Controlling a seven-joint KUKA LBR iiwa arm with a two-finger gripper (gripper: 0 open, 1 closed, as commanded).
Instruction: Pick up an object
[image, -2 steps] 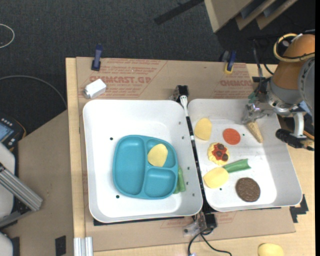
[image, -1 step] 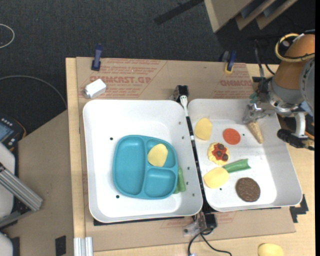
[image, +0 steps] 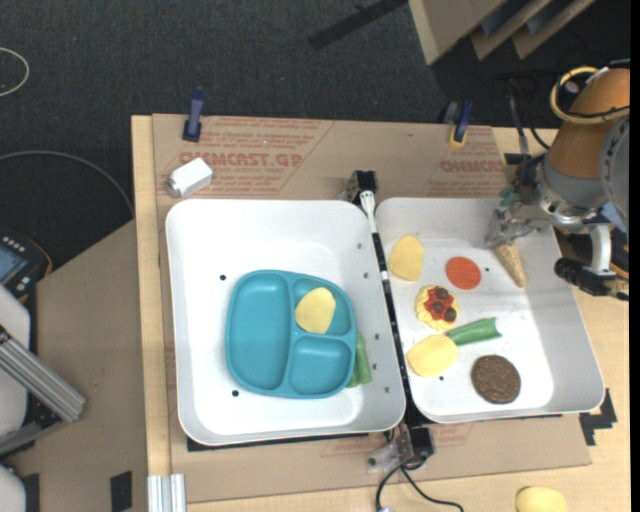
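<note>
My gripper (image: 507, 230) hangs over the back right corner of the right bin (image: 570, 330), on the grey arm with the orange band (image: 590, 110). Just in front of it lies a tan cone-shaped piece (image: 512, 265). Further left and nearer in the same bin are a pale yellow chip (image: 406, 257), a red disc (image: 462, 272), a small pizza piece (image: 438, 306), a green bean (image: 472, 331), a yellow lump (image: 432, 354) and a brown cookie (image: 495, 378). Nothing shows between the gripper and any of them.
The left bin (image: 200, 250) holds a blue divided plate (image: 265, 335) with a yellow piece (image: 316, 310) in one compartment and a green strip (image: 361, 362) at its right edge. A white block (image: 190, 177) and two blue clamps (image: 193, 112) (image: 460, 122) sit at the back.
</note>
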